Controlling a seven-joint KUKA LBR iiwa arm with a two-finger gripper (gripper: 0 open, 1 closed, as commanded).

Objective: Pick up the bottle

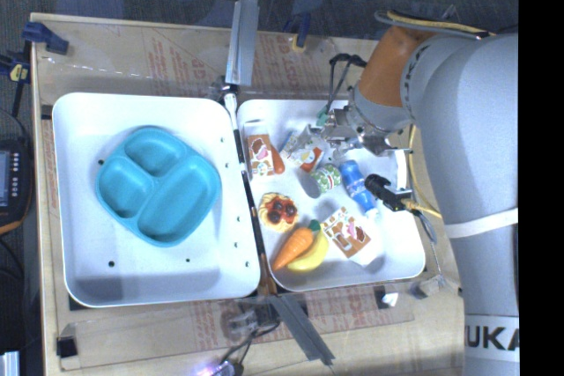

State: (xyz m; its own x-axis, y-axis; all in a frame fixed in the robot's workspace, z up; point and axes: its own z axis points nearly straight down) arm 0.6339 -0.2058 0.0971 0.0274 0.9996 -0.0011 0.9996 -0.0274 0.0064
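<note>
Grey-armed, the tool (339, 129) is poised low in the right bin (401, 264); its opening cannot be judged. Just beside it the blue bottle (356, 182) is laid flat, long axis slanted, on a wooden worktop (132, 40).

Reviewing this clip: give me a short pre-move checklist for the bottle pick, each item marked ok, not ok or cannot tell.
1. Bottle visible in the right bin: ok.
2. Gripper above the bottle: not ok, it sits beside the bottle, over the packets.
3. Bottle free of neighbours: not ok, green ball lies close against it.
4. Finger state: cannot tell.
5. Bottle lifted: not ok, it lies in the bin.
</note>
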